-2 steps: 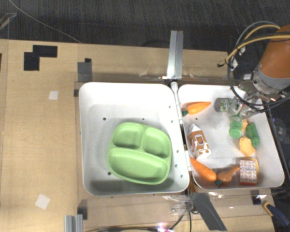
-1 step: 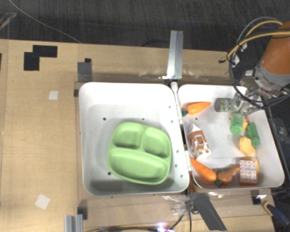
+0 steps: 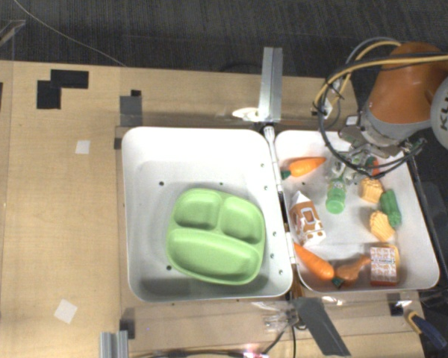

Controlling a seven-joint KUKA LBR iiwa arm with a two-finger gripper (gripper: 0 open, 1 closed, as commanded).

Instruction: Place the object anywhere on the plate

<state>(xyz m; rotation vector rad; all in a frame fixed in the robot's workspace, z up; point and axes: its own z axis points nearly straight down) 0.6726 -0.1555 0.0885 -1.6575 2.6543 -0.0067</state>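
Plate (image 3: 215,236) mid left bin (image 3: 145,162).

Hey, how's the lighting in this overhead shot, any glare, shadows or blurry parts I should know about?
In the camera view, light is even and soft; the green plate throws a faint shadow on the left bin. Mild glare sits on the metal post between the bins. The toys in the right bin look slightly soft, and the gripper is too blurred to read.

I see two white bins (image 3: 138,200) on my wooden bench (image 3: 52,222). Dark carpet (image 3: 172,13) lies beyond (a thin cable (image 3: 60,32) crosses it).
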